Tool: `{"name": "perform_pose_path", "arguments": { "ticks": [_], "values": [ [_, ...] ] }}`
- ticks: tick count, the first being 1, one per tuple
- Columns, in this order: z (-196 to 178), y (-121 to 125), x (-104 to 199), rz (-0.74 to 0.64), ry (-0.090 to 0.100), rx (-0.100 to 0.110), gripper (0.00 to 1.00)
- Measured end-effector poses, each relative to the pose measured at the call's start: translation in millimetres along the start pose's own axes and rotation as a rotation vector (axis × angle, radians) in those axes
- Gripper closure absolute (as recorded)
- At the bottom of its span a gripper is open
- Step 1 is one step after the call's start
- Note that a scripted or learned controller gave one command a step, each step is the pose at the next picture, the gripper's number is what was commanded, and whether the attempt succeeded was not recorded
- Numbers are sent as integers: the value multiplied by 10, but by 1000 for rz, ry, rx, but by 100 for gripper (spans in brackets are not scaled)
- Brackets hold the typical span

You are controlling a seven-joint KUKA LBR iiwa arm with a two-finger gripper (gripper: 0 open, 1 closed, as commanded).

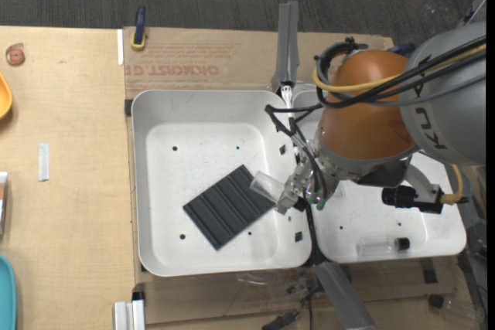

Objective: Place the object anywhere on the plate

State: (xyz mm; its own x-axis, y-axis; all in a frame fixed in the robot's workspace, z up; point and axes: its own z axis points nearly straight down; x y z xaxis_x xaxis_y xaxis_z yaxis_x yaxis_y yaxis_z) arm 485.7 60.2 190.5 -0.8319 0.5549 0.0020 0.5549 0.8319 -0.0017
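Pincer point(288, 195), state indiscernible, beside ribbed dark plate point(229, 206) in left bin point(147, 166); cardboard lettering point(182, 69) upside-down, unreadable.

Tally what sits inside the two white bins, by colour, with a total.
Dark grey or black: 1, the ribbed plate in the left bin
Clear: 2, the small block at the plate's right corner, and the tube with a dark end in the right bin
Total: 3

The arm point(371, 104) leans in over the seam between the two white bins point(155, 166). Its jaws point(288, 195) hang low in the left-hand one, a dark ribbed plate point(228, 206) lying tilted just beside them, a clear object point(267, 183) touching.
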Motion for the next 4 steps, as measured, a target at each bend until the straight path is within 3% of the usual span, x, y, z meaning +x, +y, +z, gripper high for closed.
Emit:
{"name": "perform_pose_path", "arguments": {
  "ticks": [1,2,3,4],
  "values": [
    [-627,-2,-146,-100,-3,-2,100],
    [-2,445,-188,-719,-1,-1,100],
    [-3,444,-189,-720,-1,-1,0],
    [-90,443,-202,-715,-2,-3,100]
  ]
}}
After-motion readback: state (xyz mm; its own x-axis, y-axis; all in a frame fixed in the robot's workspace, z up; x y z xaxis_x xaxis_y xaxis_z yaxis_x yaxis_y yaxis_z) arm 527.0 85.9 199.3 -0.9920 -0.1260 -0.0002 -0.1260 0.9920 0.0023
